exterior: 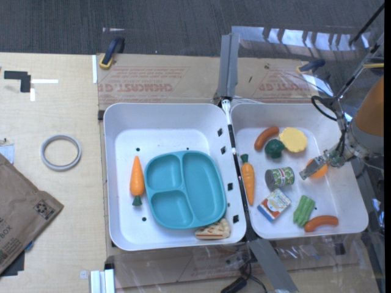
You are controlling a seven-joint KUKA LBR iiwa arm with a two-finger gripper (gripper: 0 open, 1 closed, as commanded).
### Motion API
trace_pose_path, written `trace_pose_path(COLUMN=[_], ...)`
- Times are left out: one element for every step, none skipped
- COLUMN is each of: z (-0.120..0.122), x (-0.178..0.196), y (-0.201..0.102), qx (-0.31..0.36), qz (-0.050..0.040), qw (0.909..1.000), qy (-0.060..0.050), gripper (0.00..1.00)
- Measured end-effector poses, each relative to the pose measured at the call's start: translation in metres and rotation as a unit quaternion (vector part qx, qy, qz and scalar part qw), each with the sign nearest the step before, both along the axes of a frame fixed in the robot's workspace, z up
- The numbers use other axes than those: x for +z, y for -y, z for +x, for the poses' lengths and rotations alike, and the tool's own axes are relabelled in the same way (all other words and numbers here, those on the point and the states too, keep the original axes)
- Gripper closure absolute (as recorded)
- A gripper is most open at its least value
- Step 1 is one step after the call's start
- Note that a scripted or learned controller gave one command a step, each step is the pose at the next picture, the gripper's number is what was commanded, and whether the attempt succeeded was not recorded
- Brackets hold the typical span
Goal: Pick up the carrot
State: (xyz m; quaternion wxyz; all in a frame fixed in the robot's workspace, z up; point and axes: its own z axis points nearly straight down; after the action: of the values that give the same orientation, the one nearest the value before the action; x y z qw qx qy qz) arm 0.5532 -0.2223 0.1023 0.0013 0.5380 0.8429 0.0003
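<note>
Two carrots are in view. One carrot lies upright along the left side of the left bin, beside the teal divided plate. The other carrot lies along the left wall of the right bin, green top pointing away. My gripper is low over the right side of the right bin, far from both carrots. A small orange piece sits right at its tip, and whether it is gripped is unclear.
The right bin also holds a sausage, a yellow item, a dark green vegetable, a can, a small box, a green pepper and a red sausage. A waffle piece lies below the plate.
</note>
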Motion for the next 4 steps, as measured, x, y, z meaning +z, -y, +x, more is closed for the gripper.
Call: trace_pose_path(z=[0.039, 0.033, 0.005, 0.081], x=[0.028, 0.001, 0.099, 0.005], y=[-0.023, -0.051, 0.0, -0.009], qx=[0.035, -0.006, 0.102, 0.048], qz=[-0.0002, 0.0004, -0.0009, -0.0003], qw=[0.9994, 1.0, 0.9948, 0.9988], qy=[0.0, -0.001, 0.0, 0.0], gripper=[0.0, 0.0, 0.0, 0.0])
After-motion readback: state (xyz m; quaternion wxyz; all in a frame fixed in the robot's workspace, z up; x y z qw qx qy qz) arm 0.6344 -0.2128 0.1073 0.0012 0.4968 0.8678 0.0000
